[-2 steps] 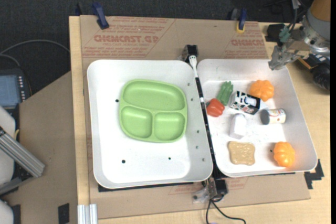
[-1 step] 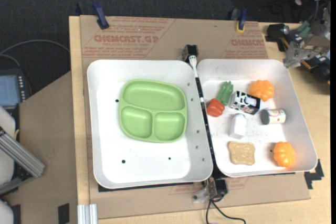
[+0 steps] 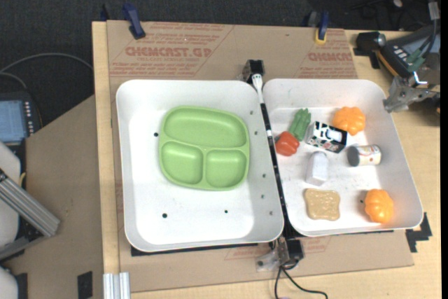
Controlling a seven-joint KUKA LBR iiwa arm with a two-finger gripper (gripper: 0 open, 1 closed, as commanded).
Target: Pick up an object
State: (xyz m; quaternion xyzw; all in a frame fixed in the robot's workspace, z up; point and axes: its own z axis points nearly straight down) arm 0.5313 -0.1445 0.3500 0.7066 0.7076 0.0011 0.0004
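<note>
A: Starting with the biggest things: the worktop (image 3: 210,45) carries two white bins side by side; the left bin (image 3: 140,171) holds a green divided plate (image 3: 204,148), lying flat near its middle.

B: And the right bin (image 3: 392,150)?

A: It holds the small things; an orange toy pumpkin (image 3: 349,120) near the far edge, a second orange pumpkin (image 3: 379,205) near the front right corner, a tan toast-shaped piece (image 3: 322,204) at the front; a black-and-white toy (image 3: 329,136) sits between a green vegetable (image 3: 301,122) and the first pumpkin; a red piece (image 3: 287,143) lies just beside the divider.

B: The tool?

A: The tool (image 3: 404,91) sits at the right bin's far right corner, above the rim; nothing shows between its fingers; whether it is released or clenched I cannot tell.
</note>
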